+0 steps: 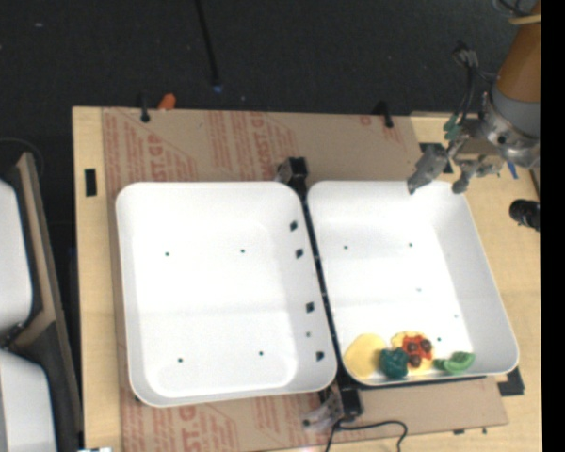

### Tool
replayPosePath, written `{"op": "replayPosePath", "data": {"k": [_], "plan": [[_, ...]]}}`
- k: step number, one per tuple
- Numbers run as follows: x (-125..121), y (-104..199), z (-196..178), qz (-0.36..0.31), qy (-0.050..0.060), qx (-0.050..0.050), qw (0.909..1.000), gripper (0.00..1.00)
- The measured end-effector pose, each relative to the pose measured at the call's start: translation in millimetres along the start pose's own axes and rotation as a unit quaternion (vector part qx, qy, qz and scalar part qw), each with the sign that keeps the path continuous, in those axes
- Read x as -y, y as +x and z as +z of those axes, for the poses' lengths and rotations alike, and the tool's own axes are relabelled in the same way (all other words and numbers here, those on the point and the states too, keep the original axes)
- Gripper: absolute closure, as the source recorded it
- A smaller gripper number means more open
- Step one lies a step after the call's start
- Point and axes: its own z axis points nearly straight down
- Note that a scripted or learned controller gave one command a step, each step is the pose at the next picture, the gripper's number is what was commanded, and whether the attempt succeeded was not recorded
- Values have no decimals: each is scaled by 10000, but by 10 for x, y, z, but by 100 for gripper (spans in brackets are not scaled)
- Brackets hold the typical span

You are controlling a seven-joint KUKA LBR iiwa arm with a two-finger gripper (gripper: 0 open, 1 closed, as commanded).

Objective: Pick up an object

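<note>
Small bright toys (410, 354) clustered together

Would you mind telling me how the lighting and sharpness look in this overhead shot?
Camera view: the two white bins are brightly lit, near washed out, while the floor beyond the bench is almost black; the small objects in the right bin's near corner are soft and hard to identify; the hand is slightly blurred against the bin's rim.

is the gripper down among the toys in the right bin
No, the gripper sits at the far edge of the right bin, while the toys lie in its near corner.
</note>
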Motion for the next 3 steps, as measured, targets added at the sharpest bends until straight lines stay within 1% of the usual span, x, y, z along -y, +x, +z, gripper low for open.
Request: {"op": "replayPosePath", "data": {"k": [1, 2, 3], "plan": [[391, 168, 954, 2, 43, -8, 10000, 0], [879, 36, 955, 13, 9, 1, 10000, 0], [1404, -89, 851, 15, 2, 4, 10000, 0]]}}
